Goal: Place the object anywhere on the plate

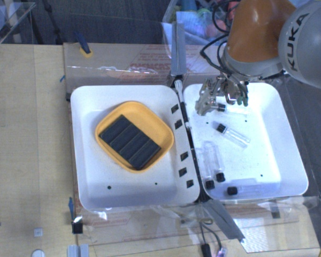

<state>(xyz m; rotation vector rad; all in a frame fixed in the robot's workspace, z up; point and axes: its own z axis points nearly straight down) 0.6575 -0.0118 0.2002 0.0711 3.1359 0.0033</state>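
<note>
Because the things lying in the right bin (289,159) are small clear plastic tubes with black caps, I judge them light, stiff and slick, likely to roll or squirt sideways if pinched off-centre. One tube (231,133) lies slantwise near the bin's middle, just below my jaws (220,98); two more tubes (212,164) lie side by side toward the near wall, their caps pointing to the front, and a loose black cap (231,190) sits close beside them. My jaws hang low over the far part of that bin, and whether they are parted or closed I cannot tell from this angle; nothing shows between them.

For the slanted tube, I would close across its barrel near the middle, square to its length, since the cap end is narrow and the clear wall offers little friction. A gentle squeeze should do; thin plastic may crack under force.

Over in the left bin (85,143) the yellow plate (109,123) waits, well apart, already bearing a dark ribbed slab (130,141) across its centre.
</note>
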